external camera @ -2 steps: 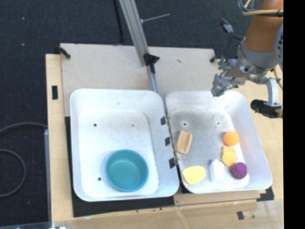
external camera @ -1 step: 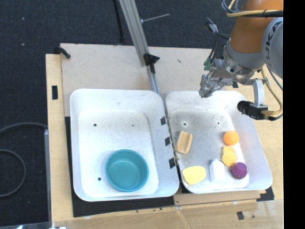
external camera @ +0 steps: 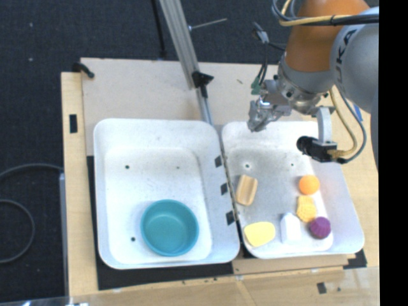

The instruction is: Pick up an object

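The right bin [external camera: 268, 148] holds several small things: a tan block [external camera: 246, 190] near its left wall, a pale yellow piece [external camera: 259, 233] at the front, a white piece [external camera: 290, 227], a yellow piece [external camera: 306, 206], an orange ball [external camera: 308, 184] and a purple ball [external camera: 320, 227]. My gripper [external camera: 257, 121] hangs over the far left corner of that bin, well behind the tan block, with nothing seen in it. The left bin [external camera: 115, 145] holds a teal bowl [external camera: 169, 227] near its front.
A slanted metal post [external camera: 185, 50] rises behind the bins, its foot near the gap between them. A black fitting with cables [external camera: 317, 146] sits over the right bin's far right part. The bench edge [external camera: 73, 171] runs along the left.
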Robot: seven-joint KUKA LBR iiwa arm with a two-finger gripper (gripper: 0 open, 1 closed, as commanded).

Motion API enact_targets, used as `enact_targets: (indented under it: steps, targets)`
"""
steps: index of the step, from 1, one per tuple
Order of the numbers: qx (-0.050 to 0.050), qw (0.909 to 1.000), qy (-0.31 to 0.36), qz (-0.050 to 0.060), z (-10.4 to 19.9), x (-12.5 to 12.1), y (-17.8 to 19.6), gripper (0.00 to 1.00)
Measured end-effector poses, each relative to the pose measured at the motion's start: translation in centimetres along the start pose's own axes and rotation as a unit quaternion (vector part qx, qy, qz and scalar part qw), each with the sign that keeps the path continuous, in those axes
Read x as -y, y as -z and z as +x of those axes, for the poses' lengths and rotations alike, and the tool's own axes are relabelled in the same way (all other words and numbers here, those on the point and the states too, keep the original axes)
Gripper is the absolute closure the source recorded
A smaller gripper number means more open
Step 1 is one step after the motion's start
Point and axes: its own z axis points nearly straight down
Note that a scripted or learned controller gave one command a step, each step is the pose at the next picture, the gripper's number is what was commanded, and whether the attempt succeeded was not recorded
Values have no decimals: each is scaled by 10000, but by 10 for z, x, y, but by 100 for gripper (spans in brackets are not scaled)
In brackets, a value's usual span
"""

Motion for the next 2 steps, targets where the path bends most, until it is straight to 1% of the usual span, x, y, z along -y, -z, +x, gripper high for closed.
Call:
enact_targets:
  steps: [1, 2]
  targets:
    - [-7, 10000, 3, 8, 54, 4, 3, 100]
    - [0, 10000, 3, 0, 107, 2, -2, 100]
